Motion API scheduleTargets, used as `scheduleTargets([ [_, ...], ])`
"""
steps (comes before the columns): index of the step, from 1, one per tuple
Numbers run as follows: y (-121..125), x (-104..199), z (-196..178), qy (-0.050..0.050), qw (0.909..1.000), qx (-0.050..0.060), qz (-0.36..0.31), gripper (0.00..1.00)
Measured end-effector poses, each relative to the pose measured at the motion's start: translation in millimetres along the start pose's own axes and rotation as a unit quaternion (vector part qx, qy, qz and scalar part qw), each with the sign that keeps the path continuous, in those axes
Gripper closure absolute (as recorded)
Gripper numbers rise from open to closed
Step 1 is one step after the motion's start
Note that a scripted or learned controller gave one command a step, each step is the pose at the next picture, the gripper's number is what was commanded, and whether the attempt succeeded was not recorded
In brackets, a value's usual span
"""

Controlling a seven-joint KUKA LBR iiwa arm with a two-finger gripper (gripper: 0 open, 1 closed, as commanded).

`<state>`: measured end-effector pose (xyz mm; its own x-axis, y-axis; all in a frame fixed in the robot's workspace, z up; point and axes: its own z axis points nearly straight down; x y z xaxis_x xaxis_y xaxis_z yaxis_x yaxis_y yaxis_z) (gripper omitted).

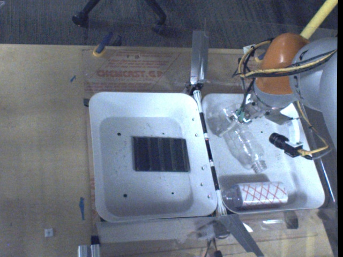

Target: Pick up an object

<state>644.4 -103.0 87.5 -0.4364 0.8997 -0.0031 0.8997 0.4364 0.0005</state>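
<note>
A dark ridged panel (161, 153) lies in the left bin (107, 111). In the right bin (313, 194), a clear plastic bottle (241, 143) sits centre, a red-crosshatched cylinder (260, 194) lower. The gripper (242, 115) hovers at the bottle's upper end; its opening can't be told.

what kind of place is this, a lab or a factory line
Most likely a robotics lab test bench: a robot arm reaches over two white bins on a wooden bench, with an office chair base on carpet behind.
</note>
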Motion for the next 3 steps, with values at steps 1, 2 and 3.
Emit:
scheduleTargets([
  [1, -49.8, 6.6, -1.5, -0.001, 0.9998, -0.004, -0.018, 0.00],
  [2, -48.6, 5.2, -12.8, -0.003, 0.9998, -0.007, -0.017, 1.00],
  [3, 25.5, 30.4, -98.2, 0.000, 0.9998, -0.001, 0.018, 1.00],
])
